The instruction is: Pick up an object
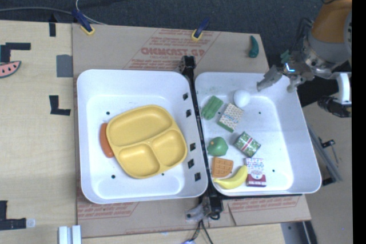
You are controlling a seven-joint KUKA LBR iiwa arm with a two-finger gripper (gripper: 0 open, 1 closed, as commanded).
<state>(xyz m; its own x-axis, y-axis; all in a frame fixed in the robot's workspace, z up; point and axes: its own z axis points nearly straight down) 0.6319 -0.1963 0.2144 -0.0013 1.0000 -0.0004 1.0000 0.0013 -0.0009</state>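
- Gripper [278,78] hangs over the right bin's [303,140] upper rim; I see its fingers spread, nothing between them.
- White ball [242,98] lies just beside it.

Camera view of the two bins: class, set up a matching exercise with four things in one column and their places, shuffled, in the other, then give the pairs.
Things:
1. yellow tray
2. banana
3. white ball
4. gripper

Places:
A. near the right bin's back wall
B. over the right bin's back right corner
C. in the left bin
D. at the right bin's front edge

Pairs: 1-C, 2-D, 3-A, 4-B
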